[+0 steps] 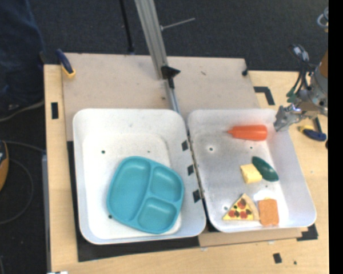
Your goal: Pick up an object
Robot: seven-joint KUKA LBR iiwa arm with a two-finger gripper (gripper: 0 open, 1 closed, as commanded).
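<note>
Pincer (286, 117) hovers at the right bin's (288, 210) far edge, just beside the carrot (248, 132); we cannot tell its opening.

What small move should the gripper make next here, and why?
Probably a short move inward and down toward the orange carrot-shaped toy. The gripper sits at the right bin's upper right rim, with nothing visibly between its fingers, and that toy lies nearest, just to its left with bare floor around it.
</note>
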